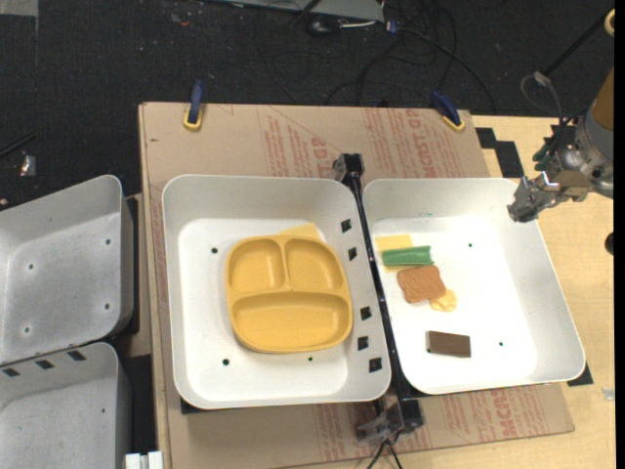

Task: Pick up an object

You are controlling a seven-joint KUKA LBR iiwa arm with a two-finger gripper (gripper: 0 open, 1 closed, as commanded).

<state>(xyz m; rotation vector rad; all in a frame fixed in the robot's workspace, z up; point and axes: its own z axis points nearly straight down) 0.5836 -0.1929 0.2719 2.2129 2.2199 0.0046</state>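
- The arm (598, 140) comes in from the right, and its gripper (527, 203) hangs over the upper right rim of the right bin (508, 360).
- Whether the gripper is open or closed cannot be told at this size, and nothing can be made out in it.
- The right bin holds a cluster of small things near its left wall: a yellow piece (394, 243) at the top, a green stick (406, 256) lying across just below it, and a brown slab (422, 283) under that.
- A second yellow bit (445, 302) peeks out at the slab's lower right, touching it.
- A dark brown block (448, 344) lies flat and apart from the cluster, nearer the bin's front edge.
- All these things sit well apart from the gripper, to its lower left.
- The left bin (195, 291) holds a yellow tray (289, 294) with three compartments, resting about in the middle.
- A pale yellow sheet (309, 233) shows at the tray's top right edge, partly beneath it.
- Both bins rest on a cardboard sheet (264, 140), touching along a black divider (366, 252).
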